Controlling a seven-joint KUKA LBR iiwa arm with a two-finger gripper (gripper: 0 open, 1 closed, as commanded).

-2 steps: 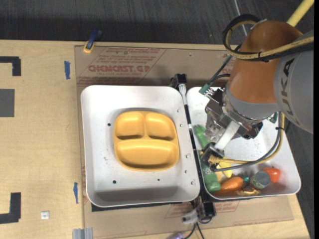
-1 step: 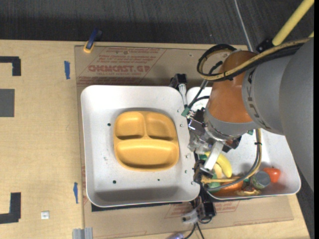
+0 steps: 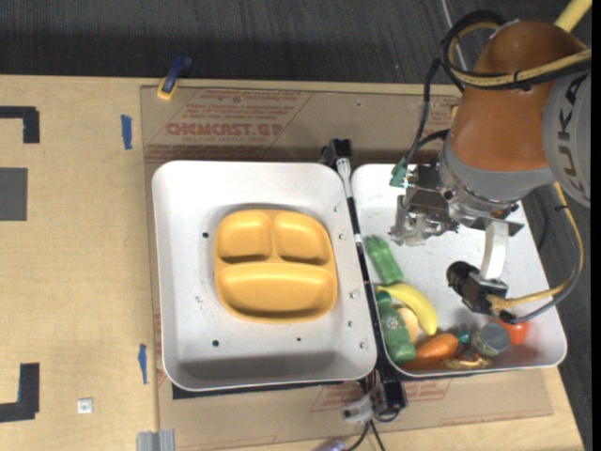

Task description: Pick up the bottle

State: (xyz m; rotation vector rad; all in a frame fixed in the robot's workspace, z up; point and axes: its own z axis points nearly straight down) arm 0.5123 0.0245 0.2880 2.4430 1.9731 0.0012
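I find the green bottle [image 3: 383,259] lying in the right bin [image 3: 535,252], along its left wall, with a banana [image 3: 413,303] and carrot [image 3: 436,348] toward 6 o'clock. My end effector [image 3: 420,216] hovers at about 1 o'clock of the bottle; whether it is spread or pressed together, I cannot tell. I judge this the approach step. The next move calls for shifting toward 7 o'clock and descending.

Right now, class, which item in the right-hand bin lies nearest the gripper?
The green bottle, lying beside the bin's left wall, just below-left of the gripper. The banana, carrot and can lie farther away.
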